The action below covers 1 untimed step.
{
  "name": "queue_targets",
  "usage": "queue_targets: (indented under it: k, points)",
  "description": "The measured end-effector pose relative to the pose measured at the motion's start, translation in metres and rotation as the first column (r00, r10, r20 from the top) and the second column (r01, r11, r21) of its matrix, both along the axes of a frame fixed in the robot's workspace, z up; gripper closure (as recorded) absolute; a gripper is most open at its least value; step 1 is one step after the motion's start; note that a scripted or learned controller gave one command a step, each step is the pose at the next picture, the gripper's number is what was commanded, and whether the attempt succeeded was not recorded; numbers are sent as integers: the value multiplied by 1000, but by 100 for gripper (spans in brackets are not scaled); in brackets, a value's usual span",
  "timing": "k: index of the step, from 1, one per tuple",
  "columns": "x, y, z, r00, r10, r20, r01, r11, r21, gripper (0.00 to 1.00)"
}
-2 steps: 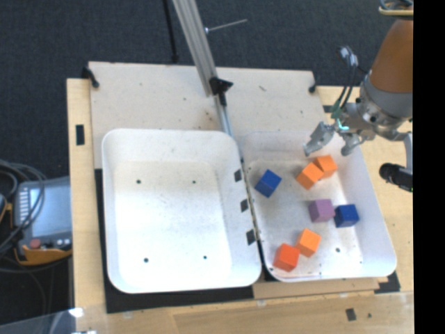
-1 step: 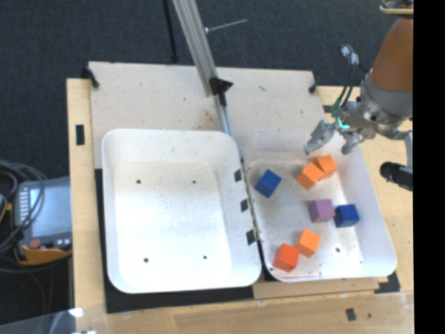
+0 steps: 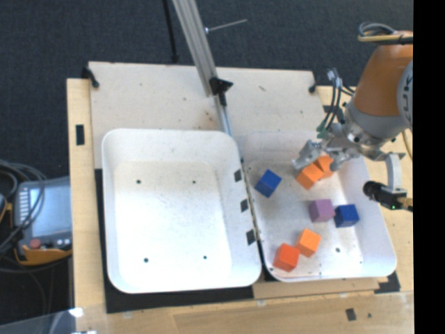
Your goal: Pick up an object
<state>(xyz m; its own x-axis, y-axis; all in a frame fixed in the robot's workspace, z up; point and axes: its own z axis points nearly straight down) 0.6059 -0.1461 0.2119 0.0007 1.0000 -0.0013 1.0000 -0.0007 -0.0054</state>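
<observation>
Wooden surface (image 3: 160, 89) bearing two white bins: left bin (image 3: 111, 207) and right bin (image 3: 379, 245). Arm (image 3: 379, 82) over the right bin; jaws pinching an orange block (image 3: 314, 172). Loose in that bin: two blue blocks (image 3: 268, 182) (image 3: 346, 216), purple block (image 3: 320, 209), two orange blocks (image 3: 309, 241) (image 3: 286, 257)

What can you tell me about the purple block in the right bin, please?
The purple block is a small cube of matte, plain colour, with no markings visible. It lies flat on the floor of the right bin, slightly turned against the bin's edges. A blue block sits right beside it, close enough that they seem to touch. An orange block lies just below it, apart. The gripper is above it, at another orange block, not at this one.
</observation>
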Motion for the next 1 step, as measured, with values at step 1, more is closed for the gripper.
queue_targets:
  k: [1]
  points:
    - [-9, -5, -47, 1000, -1, 0, 1, 1000, 0, 0]
